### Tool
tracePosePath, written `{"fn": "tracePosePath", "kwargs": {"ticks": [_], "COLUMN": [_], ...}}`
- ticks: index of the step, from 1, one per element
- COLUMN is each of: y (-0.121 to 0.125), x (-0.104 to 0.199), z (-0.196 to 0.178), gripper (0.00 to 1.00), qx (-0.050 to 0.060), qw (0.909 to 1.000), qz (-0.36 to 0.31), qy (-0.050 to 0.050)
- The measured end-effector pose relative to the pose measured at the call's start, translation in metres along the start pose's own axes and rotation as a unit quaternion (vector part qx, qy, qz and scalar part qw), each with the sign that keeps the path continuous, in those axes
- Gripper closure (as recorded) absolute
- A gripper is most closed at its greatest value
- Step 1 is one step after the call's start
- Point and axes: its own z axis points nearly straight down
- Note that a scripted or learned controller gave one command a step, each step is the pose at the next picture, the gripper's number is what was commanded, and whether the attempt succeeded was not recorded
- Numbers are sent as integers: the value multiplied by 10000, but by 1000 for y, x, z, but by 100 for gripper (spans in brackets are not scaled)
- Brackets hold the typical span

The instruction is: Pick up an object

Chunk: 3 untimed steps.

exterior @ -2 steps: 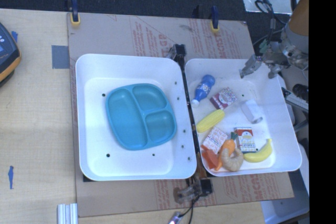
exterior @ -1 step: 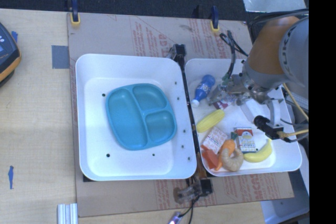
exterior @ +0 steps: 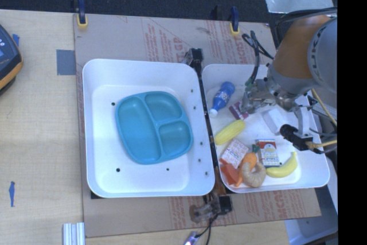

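Fingers' state I cannot tell, as the gripper [exterior: 252, 101] hangs low in the right bin [exterior: 321, 181], corn [exterior: 229, 131] at its seven o'clock; nothing looks lifted yet.

Two bins [exterior: 92, 123] (white), one banana [exterior: 285, 167]

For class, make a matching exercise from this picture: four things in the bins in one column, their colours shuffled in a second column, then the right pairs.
Things:
1. divided tray in the left bin
2. bottle in the right bin
3. corn cob
4. carrot

Colours:
A. orange
B. white with a blue cap
C. turquoise
D. yellow

Pairs: 1-C, 2-B, 3-D, 4-A
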Motion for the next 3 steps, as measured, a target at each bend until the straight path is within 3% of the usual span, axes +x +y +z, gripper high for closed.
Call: {"fn": "tracePosePath", "kwargs": {"ticks": [1, 2, 3], "y": [0, -10, 51], "x": [0, 19, 21], "z": [0, 24, 23], "gripper": [0, 0, 0], "qx": [2, -8, -12], "qw": [10000, 10000, 10000], "qz": [-3, 14, 20], "qy": [-2, 3, 5]}}
